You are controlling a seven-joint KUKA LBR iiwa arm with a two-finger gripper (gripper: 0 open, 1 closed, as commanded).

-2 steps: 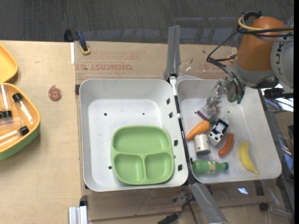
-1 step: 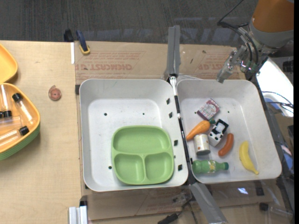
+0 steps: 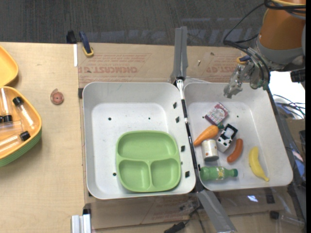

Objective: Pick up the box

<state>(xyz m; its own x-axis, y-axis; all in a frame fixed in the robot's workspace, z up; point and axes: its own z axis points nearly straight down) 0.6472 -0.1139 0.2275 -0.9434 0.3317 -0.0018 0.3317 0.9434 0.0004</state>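
Observation:
A small black and white box (image 3: 227, 136) lies in the middle of the right bin (image 3: 279, 130), between a carrot (image 3: 206, 135) and a red sausage (image 3: 234, 150). A flat purple and white packet (image 3: 216, 113) lies just behind it. My gripper (image 3: 244, 84) hangs over the back edge of the right bin, up and to the right of the box and well apart from it. Its fingers stand open with nothing between them.
Also in the right bin are a white can (image 3: 210, 149), a green bottle (image 3: 218, 173) on its side and a banana (image 3: 257, 164). The left bin (image 3: 97, 130) holds a green divided plate (image 3: 148, 160). A yellow tray (image 3: 14, 125) with vials sits at far left.

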